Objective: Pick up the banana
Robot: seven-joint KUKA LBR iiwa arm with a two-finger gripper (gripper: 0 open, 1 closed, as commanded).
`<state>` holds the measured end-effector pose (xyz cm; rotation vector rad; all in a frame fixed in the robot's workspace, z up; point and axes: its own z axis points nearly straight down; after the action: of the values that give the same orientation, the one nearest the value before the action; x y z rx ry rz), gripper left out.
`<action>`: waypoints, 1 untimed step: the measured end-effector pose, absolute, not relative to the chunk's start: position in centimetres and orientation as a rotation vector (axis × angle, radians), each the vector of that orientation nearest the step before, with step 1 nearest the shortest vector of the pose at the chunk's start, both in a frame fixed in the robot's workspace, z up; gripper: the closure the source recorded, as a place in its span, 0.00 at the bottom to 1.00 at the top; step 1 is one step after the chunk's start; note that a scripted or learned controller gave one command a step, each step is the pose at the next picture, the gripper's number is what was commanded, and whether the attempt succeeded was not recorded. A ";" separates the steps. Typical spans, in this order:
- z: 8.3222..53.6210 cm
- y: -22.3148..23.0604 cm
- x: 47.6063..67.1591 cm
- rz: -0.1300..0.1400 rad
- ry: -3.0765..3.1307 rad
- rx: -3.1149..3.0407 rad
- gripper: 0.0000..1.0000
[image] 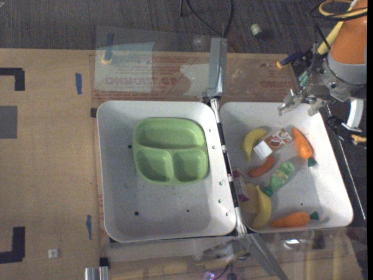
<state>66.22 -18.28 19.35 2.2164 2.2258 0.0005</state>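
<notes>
Two yellow bananas lie in the right bin (335,174). One banana (253,140) curves near the bin's far left, touching a white block (262,150). The other banana (263,207) lies at the near left, by the divider. My gripper (301,105) hangs over the bin's far right corner, well apart from both bananas. Its fingers are spread open with nothing between them.
The right bin also holds two orange carrots (302,143) (294,219), a red sausage (262,167), a green bottle (281,177) and a small printed box (279,138). A green divided plate (171,149) sits in the left bin (116,203). Cables trail beside the arm.
</notes>
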 end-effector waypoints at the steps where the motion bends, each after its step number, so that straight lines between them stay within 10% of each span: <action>1: 8.7 -12.8 66.8 0.003 2.471 1.933 0.00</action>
<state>66.82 -12.82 8.70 1.9332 2.4711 0.0027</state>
